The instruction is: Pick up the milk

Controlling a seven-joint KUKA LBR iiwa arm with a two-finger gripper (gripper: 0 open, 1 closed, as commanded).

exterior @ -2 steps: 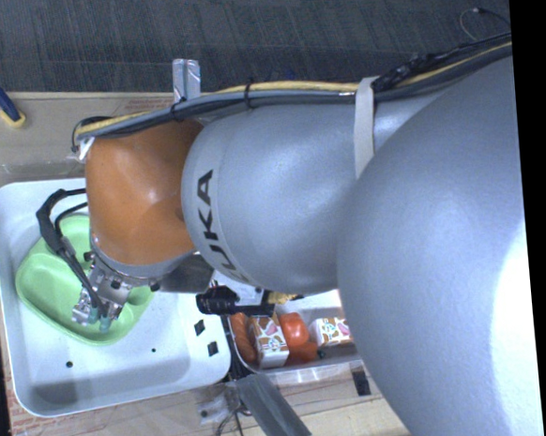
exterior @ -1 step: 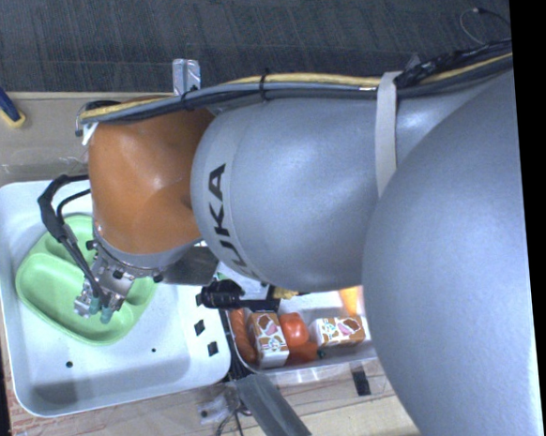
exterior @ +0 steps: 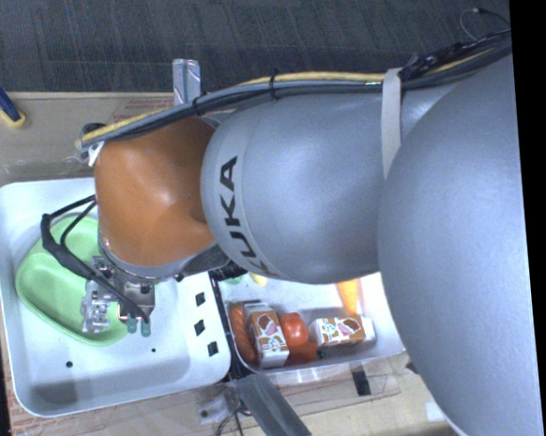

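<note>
Two small white-and-brown cartons lie in the right bin (exterior: 303, 362): one (exterior: 268, 338) near its left wall and one (exterior: 343, 329) further right; either may be the milk. My gripper (exterior: 116, 314) hangs over the left bin (exterior: 98, 386), apart from both cartons. It sits just above the lower right edge of a light green object (exterior: 48, 286). The arm's orange band (exterior: 154, 198) and grey body (exterior: 345, 178) hide most of the right bin.
A red round item (exterior: 294, 333) lies between the cartons, an orange-red item (exterior: 239, 330) left of them, and an orange item (exterior: 350, 296) above. Black cables (exterior: 63, 243) loop over the green object. A wooden bench edge (exterior: 22, 138) runs behind the bins.
</note>
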